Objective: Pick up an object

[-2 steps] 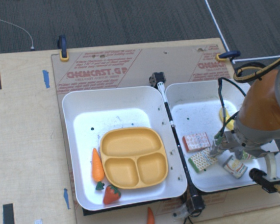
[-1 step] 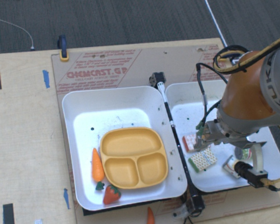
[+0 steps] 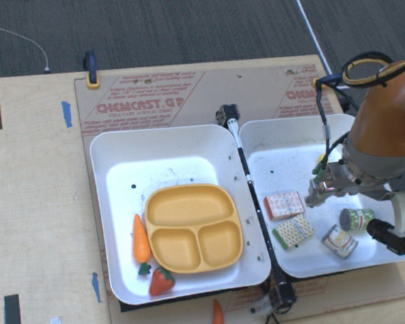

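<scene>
Table [image 3: 38,230]: a pale wood-grain top is seen from above, marked with black corner brackets and scraps of blue tape; a brown printed board [image 3: 146,99] is laid under both bins.
Floor [image 3: 188,16]: dark grey carpet is shown beyond the table's far edge, crossed by a thin white cable.
Left bin [image 3: 110,166]: a yellow divided plate [image 3: 193,227] is seated in it, with a toy carrot [image 3: 140,239] just beside the plate's left rim and a toy strawberry [image 3: 161,280] near its lower corner.
Right bin [image 3: 279,140]: a red-and-white packet [image 3: 285,204], a green-patterned packet [image 3: 293,231], a small can [image 3: 356,218] and a silvery pouch [image 3: 340,241] are scattered across it.
Arm [image 3: 387,122]: its orange band is seen above the right bin, reaching in from the right.
Hand [image 3: 321,192]: it is held low over the right bin, just right of the red-and-white packet; whether it is released or clenched cannot be told.
</scene>
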You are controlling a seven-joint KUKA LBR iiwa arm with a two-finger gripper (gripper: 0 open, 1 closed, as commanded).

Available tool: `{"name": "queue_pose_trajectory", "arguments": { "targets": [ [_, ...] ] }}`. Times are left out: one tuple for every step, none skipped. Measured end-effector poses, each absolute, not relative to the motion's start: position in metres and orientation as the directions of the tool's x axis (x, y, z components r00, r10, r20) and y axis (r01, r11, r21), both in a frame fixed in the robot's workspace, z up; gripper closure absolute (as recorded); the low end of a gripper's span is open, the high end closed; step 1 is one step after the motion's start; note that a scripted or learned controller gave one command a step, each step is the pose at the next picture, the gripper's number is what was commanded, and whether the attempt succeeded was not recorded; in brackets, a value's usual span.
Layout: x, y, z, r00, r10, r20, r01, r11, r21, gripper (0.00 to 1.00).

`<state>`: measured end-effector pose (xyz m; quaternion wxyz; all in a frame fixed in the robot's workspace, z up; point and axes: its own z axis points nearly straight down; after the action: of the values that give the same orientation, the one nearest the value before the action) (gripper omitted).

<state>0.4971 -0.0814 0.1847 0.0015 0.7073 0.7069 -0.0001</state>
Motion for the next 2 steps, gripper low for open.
{"name": "queue_pose_trajectory", "arguments": {
  "targets": [
    [0.497,-0.081,0.185,0.0,1.0,-0.001,1.0,0.0,0.002,0.0],
    [0.507,-0.149,0.092,0.0,1.0,0.0,1.0,0.0,0.001,0.0]
  ]
}}
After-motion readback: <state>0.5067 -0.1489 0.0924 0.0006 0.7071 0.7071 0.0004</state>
